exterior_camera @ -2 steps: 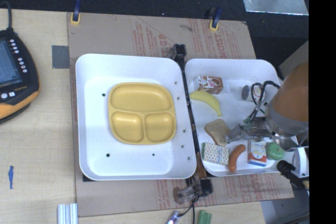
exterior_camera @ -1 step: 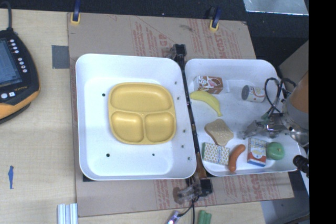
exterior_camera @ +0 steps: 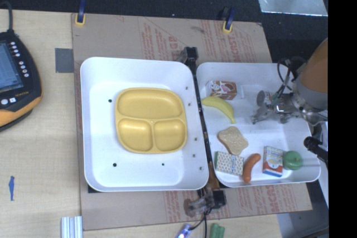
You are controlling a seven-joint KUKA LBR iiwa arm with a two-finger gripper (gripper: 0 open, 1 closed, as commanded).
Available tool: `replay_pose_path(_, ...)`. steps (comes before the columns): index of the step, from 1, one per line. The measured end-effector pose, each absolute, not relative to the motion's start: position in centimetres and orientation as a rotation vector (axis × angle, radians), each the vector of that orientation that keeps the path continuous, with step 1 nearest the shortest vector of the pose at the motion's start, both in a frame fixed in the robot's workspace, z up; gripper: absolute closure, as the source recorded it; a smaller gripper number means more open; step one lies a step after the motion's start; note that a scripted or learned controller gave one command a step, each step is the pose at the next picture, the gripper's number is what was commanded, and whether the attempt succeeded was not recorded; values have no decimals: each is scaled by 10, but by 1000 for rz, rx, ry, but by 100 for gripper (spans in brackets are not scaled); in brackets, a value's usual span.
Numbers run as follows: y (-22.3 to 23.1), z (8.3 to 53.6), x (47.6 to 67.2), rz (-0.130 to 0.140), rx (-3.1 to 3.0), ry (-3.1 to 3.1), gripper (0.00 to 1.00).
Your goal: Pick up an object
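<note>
The right bin (exterior_camera: pixel 254 76) holds several toy foods: a brown-and-white carton (exterior_camera: pixel 223 89), a yellow banana (exterior_camera: pixel 219 108), a slice of bread (exterior_camera: pixel 232 140), a patterned packet (exterior_camera: pixel 229 163), a sausage (exterior_camera: pixel 251 167), a small juice carton (exterior_camera: pixel 273 161) and a green round piece (exterior_camera: pixel 292 160). My gripper (exterior_camera: pixel 259 108) reaches in from the right, over bare bin floor right of the banana and above the bread. Its fingers stand open with nothing between them.
The left bin (exterior_camera: pixel 95 120) bears a yellow divided plate (exterior_camera: pixel 150 119). A black-and-orange pendant (exterior_camera: pixel 15 81) lies on the bench at far left. Clamps (exterior_camera: pixel 227 19) hold the cardboard sheet at the back edge.
</note>
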State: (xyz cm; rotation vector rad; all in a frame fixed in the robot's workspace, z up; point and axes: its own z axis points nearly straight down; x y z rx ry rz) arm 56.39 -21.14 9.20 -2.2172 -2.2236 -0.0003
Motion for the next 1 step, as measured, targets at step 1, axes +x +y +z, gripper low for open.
replay_pose_path(1, -212, 92, 628, 0, -2217, -2224, 0)
